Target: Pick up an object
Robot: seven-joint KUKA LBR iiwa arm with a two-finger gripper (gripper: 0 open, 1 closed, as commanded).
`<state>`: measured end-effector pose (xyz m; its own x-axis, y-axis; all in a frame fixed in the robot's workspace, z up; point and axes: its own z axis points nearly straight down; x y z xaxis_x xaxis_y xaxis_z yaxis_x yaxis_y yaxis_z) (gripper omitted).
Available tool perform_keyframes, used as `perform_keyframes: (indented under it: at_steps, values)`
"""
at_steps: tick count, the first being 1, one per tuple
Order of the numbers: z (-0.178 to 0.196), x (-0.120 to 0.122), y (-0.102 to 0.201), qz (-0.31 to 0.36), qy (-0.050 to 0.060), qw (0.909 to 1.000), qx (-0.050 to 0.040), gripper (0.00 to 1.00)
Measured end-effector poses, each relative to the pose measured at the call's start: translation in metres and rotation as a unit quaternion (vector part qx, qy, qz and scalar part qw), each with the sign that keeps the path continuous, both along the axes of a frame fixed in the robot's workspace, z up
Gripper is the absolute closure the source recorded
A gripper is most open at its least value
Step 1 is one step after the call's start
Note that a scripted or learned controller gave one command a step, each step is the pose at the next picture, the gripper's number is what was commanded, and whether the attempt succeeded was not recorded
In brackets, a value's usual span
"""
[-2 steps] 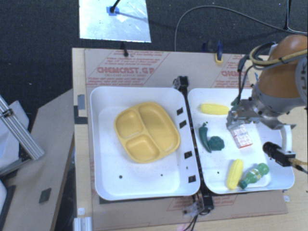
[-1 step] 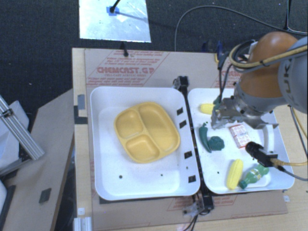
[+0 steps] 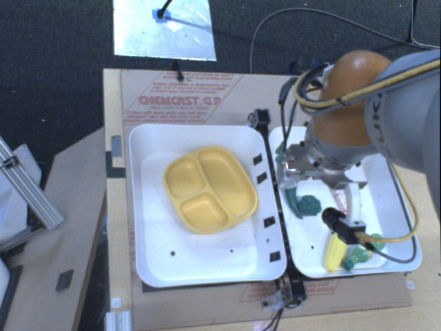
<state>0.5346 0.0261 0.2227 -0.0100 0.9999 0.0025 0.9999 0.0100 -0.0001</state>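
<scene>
Grey arm (image 3: 386, 116) low over right bin (image 3: 400, 205), jaws hidden

left bin (image 3: 148, 254): yellow divided plate (image 3: 210, 188) takes the middle, open floor along the near and left edges. right bin (image 3: 400, 205) is crowded: arm (image 3: 351, 116) hangs over its far half, teal object (image 3: 308, 204) at the left, yellow object (image 3: 335, 252) and green object (image 3: 358, 256) near, yellow cable (image 3: 396, 238) across the near right.
</scene>
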Motion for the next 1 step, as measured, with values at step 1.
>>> perform_keyframes:
  at_steps: [1]
  values:
    - [0.0013, -0.0175, 0.0523, 0.0, 0.0, 1.0, 0.0001, 1.0]
